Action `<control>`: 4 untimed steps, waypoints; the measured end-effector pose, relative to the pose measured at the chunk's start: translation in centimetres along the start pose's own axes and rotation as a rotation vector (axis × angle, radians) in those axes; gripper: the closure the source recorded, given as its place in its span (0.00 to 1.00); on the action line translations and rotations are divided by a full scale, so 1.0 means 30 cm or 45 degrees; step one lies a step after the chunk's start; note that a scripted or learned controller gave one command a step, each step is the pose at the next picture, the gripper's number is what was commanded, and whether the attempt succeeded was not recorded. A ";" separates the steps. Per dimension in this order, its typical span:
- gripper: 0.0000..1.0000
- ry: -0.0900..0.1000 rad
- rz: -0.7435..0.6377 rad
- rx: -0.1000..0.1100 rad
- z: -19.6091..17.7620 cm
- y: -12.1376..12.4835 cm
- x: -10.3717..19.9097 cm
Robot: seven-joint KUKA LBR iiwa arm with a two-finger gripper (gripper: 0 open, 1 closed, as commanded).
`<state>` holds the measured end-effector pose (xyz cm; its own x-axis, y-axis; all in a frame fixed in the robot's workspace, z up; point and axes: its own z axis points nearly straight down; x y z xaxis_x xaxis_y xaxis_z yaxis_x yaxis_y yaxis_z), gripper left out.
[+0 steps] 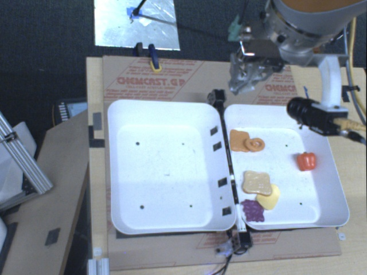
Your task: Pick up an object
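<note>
The right bin [330,213] holds several small objects. An orange pretzel-like piece [247,141] lies near its upper left. A red pepper [306,161] sits toward the right side. A tan toast slice [256,183] lies lower, with a yellow piece [270,197] touching it and a purple grape bunch [252,210] below. My gripper [248,78] hangs high above the bins' far edge, near the divider, apart from every object. Nothing shows between its fingers.
The left bin [163,165] lies beside the right one, split by a black hinged divider [222,153]. A black cylinder [312,114] juts over the right bin's far rim. Cardboard lies under both bins. A shiny square plate [136,15] lies behind.
</note>
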<state>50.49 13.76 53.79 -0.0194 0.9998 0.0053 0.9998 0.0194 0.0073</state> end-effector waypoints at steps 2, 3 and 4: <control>1.00 -0.006 0.026 0.007 0.007 -0.064 0.057; 1.00 -0.004 0.017 -0.001 0.012 0.260 0.243; 1.00 -0.008 0.028 0.011 0.012 0.042 -0.041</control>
<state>51.77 12.55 53.42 0.0022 1.0000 -0.0005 1.0000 -0.0022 -0.0016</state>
